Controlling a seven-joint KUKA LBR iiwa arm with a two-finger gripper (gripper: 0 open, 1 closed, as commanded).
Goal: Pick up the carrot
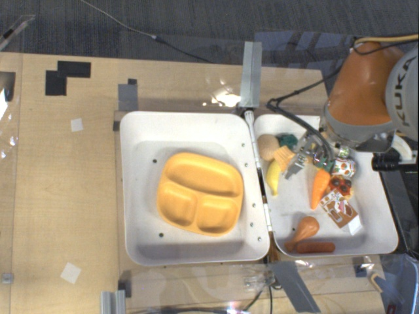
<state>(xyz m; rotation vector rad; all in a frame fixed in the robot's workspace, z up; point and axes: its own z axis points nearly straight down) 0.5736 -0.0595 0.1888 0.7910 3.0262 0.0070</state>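
While the arm hangs over the right bin, camera view puts the gripper low among the toys, metal fingers angled down-left. Can't tell whether the jaws are spread or closed; nothing visible between them. The carrot lies just right of and below the jaws, on the bin floor, thick end toward them, tip pointing away.

My read: approach step, not lined up yet. Shift the jaws right, centre on the carrot's thick end, straddle it across the width. Tight fit: small printed box and flat packet crowd its far side, banana sits left of the jaws. Risk is snagging a neighbour.

Writing: "KUKA" partly readable on the arm. Box and packet print too small to read.

Left bin with yellow tray is well left of the jaws.
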